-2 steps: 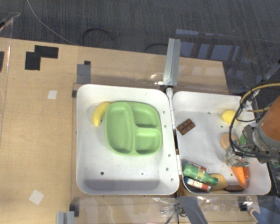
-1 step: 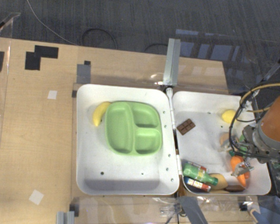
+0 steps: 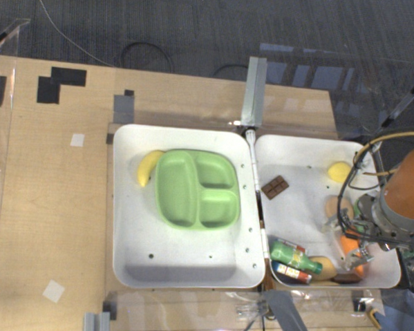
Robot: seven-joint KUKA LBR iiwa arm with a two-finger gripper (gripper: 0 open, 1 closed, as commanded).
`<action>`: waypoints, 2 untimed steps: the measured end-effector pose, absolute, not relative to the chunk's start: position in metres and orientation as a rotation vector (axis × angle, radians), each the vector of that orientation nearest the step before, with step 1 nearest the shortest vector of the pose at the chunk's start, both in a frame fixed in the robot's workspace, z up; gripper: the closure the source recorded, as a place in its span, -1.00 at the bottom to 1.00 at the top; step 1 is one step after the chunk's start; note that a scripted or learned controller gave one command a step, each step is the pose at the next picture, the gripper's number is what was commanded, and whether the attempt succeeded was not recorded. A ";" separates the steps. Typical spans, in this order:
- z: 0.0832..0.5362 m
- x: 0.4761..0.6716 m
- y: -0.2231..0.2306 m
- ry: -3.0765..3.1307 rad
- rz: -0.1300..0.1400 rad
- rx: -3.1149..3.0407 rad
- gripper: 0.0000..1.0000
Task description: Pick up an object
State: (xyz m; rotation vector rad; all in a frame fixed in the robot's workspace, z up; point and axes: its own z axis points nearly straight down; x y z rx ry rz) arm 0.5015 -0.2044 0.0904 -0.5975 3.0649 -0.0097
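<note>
In the camera view, I am looking down on the desk [image 3: 52,208] with its two white bins. The left bin [image 3: 130,247] is carrying a green divided tray [image 3: 195,188] with a banana [image 3: 147,166] tucked against its left edge. The right bin [image 3: 297,166] is holding the loose pieces: a brown chocolate-bar shape [image 3: 274,187] near the divider, a yellow lemon-like item [image 3: 339,172] towards the far right, and a crowded pile along the near wall, with a green bottle [image 3: 290,254], a red and white packet [image 3: 293,272] and a brownish lump [image 3: 324,268].

The arm is reaching in from the right, and the hand [image 3: 358,254] is sitting low over the near right corner, beside an orange object [image 3: 348,243] that I am judging to be the target. Cables and the wrist are blocking my sight, so I cannot tell how the hand is set or whether it has anything.

What I am worrying about: the orange piece is lying close to the bin wall and close to the brownish lump, so the hand may be striking the wall, or nudging a neighbour and closing on nothing. The piece also looks rounded, so I am expecting it could squirt out sideways.
</note>
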 end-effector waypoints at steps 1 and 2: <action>0.104 0.507 -0.203 3.049 -0.018 -0.602 1.00; 0.103 0.507 -0.203 3.050 -0.017 -0.603 -1.00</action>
